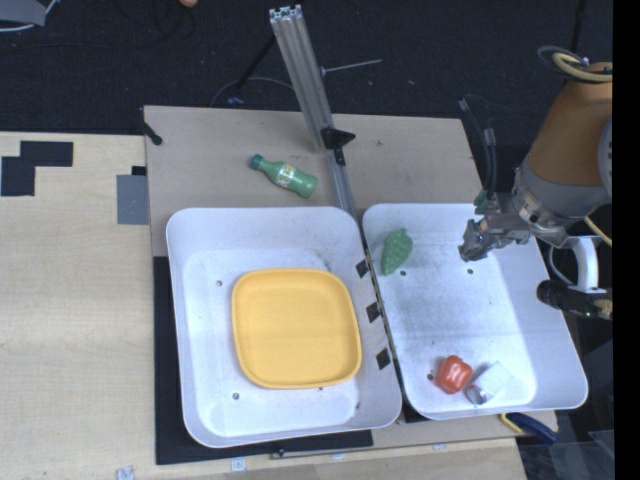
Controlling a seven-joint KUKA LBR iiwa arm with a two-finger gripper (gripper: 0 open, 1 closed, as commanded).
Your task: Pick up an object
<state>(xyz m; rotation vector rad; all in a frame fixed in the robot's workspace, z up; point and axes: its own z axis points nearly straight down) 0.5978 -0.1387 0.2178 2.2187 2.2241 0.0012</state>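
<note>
My gripper hangs over the upper right part of the right bin, with nothing seen between its fingers. A green leaf-shaped object lies at the bin's upper left, well to the left of the gripper. A red object rests near the bin's front edge, beside a small clear and grey item. A yellow square plate fills the middle of the left bin.
A green bottle lies on the bench behind the left bin. A slanted metal rail rises behind the bins. Black clips line the seam between the bins.
</note>
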